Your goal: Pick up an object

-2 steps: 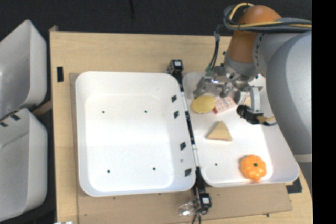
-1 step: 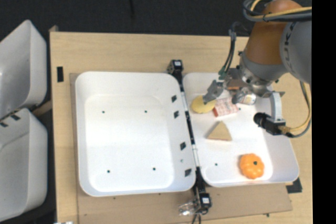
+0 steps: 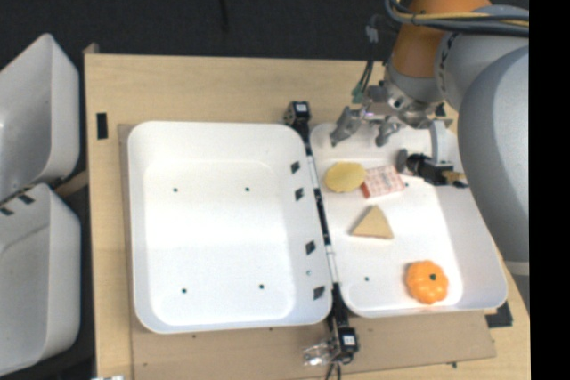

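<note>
My gripper [image 3: 363,134] hangs over the far end of the right bin [image 3: 472,227], its two grey fingers spread apart with nothing between them. Just below it lies a round yellow piece [image 3: 345,177], and to that piece's right a small red-and-white packet [image 3: 384,182]. A tan wedge [image 3: 373,224] sits in the middle of the bin. An orange pumpkin-shaped toy [image 3: 427,281] rests near the front right corner.
The left bin [image 3: 151,280] lies beside the right one, with small black clips [image 3: 313,218] along the shared rim. A wooden bench top [image 3: 223,89] surrounds both bins. White panels [image 3: 31,191] stand at the far left.
</note>
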{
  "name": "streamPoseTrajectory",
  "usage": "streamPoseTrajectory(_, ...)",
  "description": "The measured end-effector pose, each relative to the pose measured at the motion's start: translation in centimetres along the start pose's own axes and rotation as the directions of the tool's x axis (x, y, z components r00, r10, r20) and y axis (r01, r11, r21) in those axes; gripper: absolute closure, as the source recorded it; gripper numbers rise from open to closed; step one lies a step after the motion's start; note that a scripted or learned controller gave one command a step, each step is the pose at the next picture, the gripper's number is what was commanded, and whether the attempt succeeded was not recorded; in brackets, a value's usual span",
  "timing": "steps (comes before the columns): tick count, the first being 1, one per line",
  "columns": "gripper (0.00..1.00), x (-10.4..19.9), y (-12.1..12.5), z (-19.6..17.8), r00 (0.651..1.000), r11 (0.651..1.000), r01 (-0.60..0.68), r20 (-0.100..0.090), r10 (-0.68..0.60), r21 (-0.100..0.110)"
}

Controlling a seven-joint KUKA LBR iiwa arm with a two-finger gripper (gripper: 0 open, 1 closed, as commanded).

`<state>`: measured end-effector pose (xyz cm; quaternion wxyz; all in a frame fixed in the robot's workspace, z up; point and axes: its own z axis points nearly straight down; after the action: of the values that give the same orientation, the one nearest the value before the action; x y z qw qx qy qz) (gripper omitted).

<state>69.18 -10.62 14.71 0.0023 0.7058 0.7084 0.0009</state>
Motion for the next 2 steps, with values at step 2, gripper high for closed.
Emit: streamPoseTrajectory(2, 0.0, 4.1, -5.0, -7.5, 1.0, 1.0, 0.0, -0.001, 0.0, -0.002)
